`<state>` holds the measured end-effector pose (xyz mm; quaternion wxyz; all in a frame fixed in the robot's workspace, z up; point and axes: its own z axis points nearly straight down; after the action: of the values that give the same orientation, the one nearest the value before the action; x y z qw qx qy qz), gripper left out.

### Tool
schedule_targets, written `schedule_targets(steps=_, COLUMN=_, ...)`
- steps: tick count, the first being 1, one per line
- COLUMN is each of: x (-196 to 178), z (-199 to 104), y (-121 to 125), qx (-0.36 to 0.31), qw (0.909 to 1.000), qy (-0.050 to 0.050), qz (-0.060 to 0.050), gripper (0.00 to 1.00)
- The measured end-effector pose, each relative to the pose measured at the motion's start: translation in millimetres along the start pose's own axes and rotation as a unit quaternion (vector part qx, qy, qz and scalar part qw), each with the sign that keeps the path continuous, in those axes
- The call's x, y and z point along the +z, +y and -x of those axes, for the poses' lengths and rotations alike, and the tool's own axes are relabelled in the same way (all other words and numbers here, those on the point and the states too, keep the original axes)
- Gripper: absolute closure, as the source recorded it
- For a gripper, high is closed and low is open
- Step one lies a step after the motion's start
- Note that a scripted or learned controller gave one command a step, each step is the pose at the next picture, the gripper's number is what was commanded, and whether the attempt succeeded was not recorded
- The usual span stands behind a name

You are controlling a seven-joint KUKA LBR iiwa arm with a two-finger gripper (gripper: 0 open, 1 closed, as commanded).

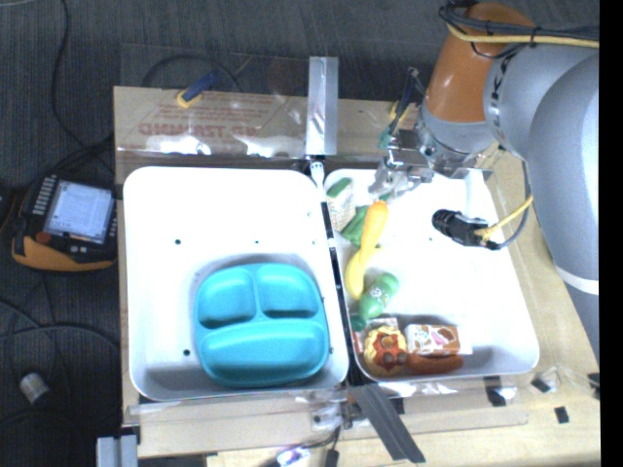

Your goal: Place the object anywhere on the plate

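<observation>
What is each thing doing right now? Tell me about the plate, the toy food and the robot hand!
Blue plate: flat in the left bin, nothing on it.
Yellow banana: lying in the right bin, not on the plate.
Green toy: lying beside the banana.
Food packets: lying at the right bin's front.
Gripper: above the banana's top end.

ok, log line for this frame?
phase: reach | gripper: over right bin's far end, above banana | plate: left bin, nothing on it | placed: no
</observation>
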<state>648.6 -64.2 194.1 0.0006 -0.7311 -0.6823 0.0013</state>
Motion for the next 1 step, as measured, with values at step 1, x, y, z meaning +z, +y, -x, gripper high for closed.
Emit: schedule_targets(steps=1, x=11.6, z=-85.0, y=-65.7, qx=-0.035, qw=0.9994, qy=0.000, qz=-0.001, gripper=1.00)
